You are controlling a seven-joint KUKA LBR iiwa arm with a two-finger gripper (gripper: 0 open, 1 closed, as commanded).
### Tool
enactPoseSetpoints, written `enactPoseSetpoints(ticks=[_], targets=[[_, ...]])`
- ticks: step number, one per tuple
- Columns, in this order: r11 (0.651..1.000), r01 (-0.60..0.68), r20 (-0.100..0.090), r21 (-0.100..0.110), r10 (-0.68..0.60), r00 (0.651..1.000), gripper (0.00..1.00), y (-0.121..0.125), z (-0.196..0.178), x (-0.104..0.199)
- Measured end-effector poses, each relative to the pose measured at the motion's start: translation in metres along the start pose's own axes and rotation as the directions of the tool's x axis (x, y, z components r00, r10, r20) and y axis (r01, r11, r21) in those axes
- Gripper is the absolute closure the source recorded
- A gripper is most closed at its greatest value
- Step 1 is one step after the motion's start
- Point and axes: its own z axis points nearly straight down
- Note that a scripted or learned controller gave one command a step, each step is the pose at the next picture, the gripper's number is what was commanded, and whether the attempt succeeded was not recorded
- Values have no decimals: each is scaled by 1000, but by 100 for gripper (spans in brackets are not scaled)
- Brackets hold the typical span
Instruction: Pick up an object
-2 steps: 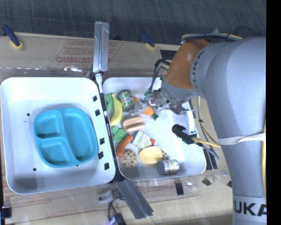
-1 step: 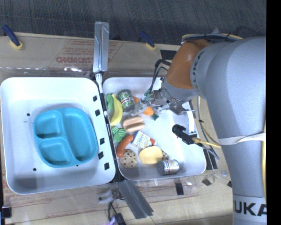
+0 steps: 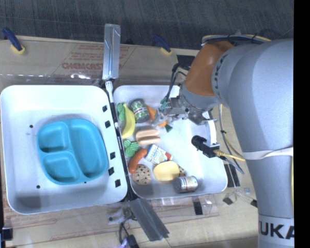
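Pincer [image 3: 168, 112] low over the right bin [image 3: 217, 177], just right of the green can [image 3: 140, 109], touching an orange carrot [image 3: 160, 122]; opening impossible to tell.

Both bins [image 3: 20, 190] are smooth white plastic with a dull sheen. The blue tray [image 3: 72, 150] in the left bin is matt plastic. In the right bin, the can [image 3: 186, 183] near the front shows shiny metal; the banana [image 3: 127, 121] and other toy foods look like smooth plastic. The tabletop [image 3: 51, 56] is pale wood under clear film. The arm [image 3: 258, 102] has a satin grey shell.
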Motion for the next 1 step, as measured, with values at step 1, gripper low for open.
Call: enactPoseSetpoints(ticks=[1], targets=[[976,-216,0,-3,216,976,100,0,-47,12]])
